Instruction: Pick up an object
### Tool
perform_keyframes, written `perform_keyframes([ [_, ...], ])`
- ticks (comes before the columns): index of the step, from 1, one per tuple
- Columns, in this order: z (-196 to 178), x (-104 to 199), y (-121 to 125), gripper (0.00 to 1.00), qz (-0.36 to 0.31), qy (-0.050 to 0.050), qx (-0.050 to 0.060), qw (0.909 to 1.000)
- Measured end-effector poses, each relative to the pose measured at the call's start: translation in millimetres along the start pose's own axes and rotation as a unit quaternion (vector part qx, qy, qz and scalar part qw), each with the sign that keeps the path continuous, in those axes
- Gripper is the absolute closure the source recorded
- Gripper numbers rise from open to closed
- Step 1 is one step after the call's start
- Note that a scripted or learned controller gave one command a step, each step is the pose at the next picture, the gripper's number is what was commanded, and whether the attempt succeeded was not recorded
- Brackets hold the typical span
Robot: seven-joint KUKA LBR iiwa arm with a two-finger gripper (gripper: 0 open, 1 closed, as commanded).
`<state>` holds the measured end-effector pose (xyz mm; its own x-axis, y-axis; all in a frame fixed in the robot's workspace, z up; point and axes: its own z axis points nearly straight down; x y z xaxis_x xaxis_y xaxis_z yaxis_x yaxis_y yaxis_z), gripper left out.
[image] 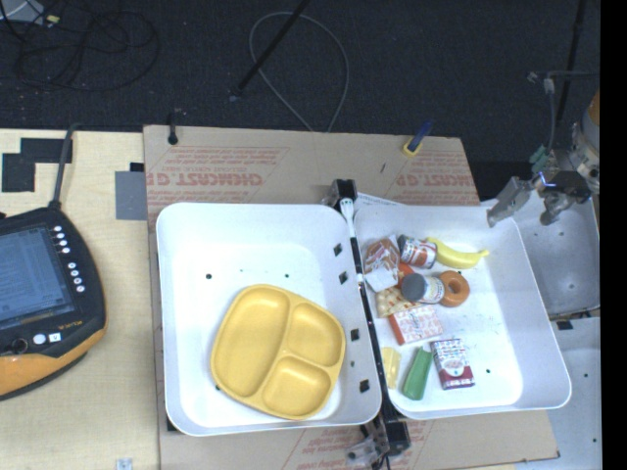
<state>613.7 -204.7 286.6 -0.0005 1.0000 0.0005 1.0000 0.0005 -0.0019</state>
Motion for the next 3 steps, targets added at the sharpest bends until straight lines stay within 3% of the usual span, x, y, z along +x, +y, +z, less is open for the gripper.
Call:
perform_keyframes([
  [1, 126.7, 59.6, -70.5, 0.00, 0.000, 0.004, 0.009, 1.0000],
  [2, 198.3, 86.8, -122.4, 0.00, 0.000, -0.004, -0.006, 1.0000],
  [3, 194.2, 108.1, -133.0, 0.00, 0.003, -0.007, -0.011, 0.9999],
])
